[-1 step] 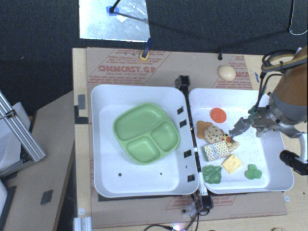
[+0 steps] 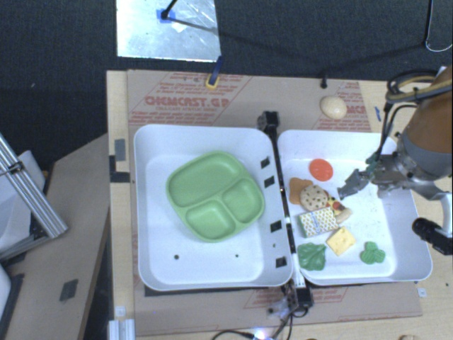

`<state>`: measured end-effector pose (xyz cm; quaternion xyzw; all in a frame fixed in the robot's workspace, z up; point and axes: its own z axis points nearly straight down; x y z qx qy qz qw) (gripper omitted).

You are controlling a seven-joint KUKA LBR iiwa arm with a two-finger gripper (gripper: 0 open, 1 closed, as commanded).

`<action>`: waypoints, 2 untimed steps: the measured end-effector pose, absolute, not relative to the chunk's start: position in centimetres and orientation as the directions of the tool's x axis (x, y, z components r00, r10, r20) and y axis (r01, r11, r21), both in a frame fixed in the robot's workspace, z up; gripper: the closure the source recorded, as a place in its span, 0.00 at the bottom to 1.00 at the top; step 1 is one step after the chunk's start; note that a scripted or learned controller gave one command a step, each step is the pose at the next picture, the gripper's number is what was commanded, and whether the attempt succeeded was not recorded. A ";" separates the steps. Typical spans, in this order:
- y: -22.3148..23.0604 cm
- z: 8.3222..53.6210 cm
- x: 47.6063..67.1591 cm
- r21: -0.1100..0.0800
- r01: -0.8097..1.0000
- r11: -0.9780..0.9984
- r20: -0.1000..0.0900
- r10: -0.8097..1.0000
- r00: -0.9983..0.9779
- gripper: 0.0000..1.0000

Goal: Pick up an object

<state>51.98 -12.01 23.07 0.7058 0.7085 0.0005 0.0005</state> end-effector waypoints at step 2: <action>-11.7 14.2 52.5 -0.002 1.000 0.001 0.001 1.000 -0.001 0.00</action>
